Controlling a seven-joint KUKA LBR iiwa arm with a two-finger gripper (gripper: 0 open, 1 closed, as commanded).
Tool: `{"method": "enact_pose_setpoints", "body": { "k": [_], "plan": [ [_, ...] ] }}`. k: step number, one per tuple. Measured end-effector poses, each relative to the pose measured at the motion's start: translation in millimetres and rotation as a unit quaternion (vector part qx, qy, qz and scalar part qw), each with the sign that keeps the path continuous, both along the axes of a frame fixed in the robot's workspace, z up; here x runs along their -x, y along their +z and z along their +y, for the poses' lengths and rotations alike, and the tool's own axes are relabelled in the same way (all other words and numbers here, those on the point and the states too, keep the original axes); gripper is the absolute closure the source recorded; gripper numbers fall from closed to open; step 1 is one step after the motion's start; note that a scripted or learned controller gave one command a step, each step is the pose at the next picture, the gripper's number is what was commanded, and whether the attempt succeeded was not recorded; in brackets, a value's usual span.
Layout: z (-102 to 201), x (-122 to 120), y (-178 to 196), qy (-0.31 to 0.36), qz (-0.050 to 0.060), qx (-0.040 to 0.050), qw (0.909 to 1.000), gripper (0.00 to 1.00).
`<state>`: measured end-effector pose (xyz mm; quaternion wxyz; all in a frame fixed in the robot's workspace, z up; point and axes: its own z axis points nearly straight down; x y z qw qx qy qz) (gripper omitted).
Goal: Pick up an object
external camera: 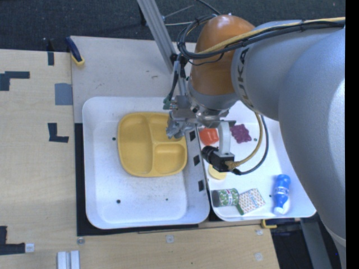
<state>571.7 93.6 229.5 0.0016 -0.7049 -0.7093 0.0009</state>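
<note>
A yellow divided plate [147, 144] lies in the left bin [101, 167], toward its upper right. My gripper [176, 125] hangs over the plate's right rim, close to the wall between the two bins. The orange wrist band and grey arm cover much of the right bin [303, 206]. Whether the gripper touches the plate cannot be told from this angle.
In the right bin lie a red-orange piece [209, 135], a purple piece [241, 132], a small yellow item [217, 174], a green can [224, 196], a patterned packet [252, 199] and a blue bottle [281, 193]. A metal pole [154, 21] slants up behind the bins.
</note>
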Motion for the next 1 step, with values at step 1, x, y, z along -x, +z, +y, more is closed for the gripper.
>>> {"method": "enact_pose_setpoints", "body": {
  "k": [1],
  "plan": [
    [-2.5, -0.9, -0.4, -0.002, 0.000, 0.0006, 1.0000, 0.00]
  ]
}}
